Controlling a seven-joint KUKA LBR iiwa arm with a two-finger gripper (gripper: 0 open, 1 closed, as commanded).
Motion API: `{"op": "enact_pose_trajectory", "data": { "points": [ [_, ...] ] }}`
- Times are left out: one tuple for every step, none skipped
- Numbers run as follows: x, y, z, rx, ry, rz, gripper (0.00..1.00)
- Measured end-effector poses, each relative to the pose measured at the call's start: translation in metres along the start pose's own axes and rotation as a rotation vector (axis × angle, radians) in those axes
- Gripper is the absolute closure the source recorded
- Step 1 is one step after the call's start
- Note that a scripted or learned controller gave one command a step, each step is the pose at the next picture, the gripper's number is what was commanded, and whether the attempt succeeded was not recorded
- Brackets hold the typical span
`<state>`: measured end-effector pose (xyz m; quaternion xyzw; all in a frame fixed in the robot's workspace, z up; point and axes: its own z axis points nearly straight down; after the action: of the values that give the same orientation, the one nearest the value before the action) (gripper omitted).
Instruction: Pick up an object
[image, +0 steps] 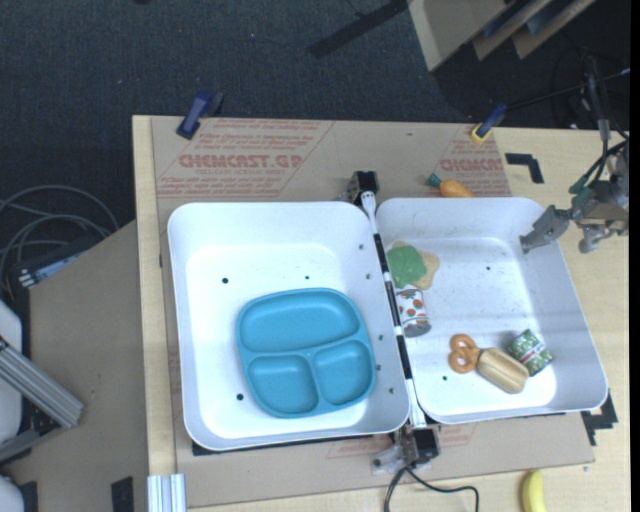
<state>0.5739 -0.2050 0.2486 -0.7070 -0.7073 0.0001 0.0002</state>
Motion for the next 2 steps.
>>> {"op": "enact_pose_trajectory", "data": {
  "points": [
    [-0.019, -0.041, 0.104, 0.001, 0.000, 0.001, 0.00],
    [-0.007, -0.095, 0.109, 0.001, 0.001, 0.001, 0.00]
  ]
}}
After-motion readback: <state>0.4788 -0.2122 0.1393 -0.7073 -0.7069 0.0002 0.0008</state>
